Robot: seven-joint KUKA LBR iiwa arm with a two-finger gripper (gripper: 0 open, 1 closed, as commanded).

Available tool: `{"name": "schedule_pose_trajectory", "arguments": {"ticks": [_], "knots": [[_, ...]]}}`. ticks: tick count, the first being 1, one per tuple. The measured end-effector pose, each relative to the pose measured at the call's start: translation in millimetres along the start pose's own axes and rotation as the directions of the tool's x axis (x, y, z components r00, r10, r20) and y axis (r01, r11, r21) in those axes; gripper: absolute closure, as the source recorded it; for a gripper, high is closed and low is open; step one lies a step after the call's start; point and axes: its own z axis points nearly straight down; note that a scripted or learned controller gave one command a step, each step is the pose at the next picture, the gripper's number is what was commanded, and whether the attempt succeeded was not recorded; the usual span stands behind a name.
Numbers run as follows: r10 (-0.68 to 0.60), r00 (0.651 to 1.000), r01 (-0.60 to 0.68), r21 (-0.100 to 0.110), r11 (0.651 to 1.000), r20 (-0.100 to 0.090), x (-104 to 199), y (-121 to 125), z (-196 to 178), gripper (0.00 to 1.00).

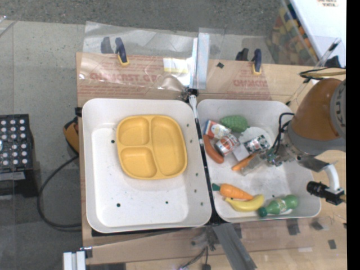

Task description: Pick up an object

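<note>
Honestly, the tricky part of this step is the clutter. The end effector (269, 156) is down inside the right bin (298, 176), low over the middle of it, and I can't tell from this angle how far apart it stands or whether anything is caught in it, so I'd call it undecided.

Candidates sit packed toward the bin's left wall: a green bumpy thing (233, 122) near the far edge, a small can-like item (226, 145), an orange sausage-shaped piece (212, 149) along the wall, and a little orange stick (243, 163) just beside the tool. Along the near edge lie a carrot (236, 192), a banana (245, 203) touching it, and a green bottle-ish thing (280, 205) by the near right corner.

My take: go for something with free space on both sides. That stick or the green bottle looks better than the cans, which crowd each other. Come straight down, close slowly, lift gently.

Over in the left bin (101, 196) the yellow divided plate (152, 146) isn't relevant.
</note>
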Motion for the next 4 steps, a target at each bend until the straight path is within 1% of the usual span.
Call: {"name": "schedule_pose_trajectory", "arguments": {"ticks": [1,2,3,4], "knots": [[0.064,0.998,-0.064,0.001,0.998,0.0,-1,64,0,0.0],[0.041,0.999,-0.041,0.017,0.999,-0.004,-17,119,3,0.0],[-0.28,0.96,0.28,0.0,0.96,-0.001,25,46,-6,0.0],[-0.039,0.999,0.039,0.0,0.999,0.001,-44,24,-17,0.0]]}}
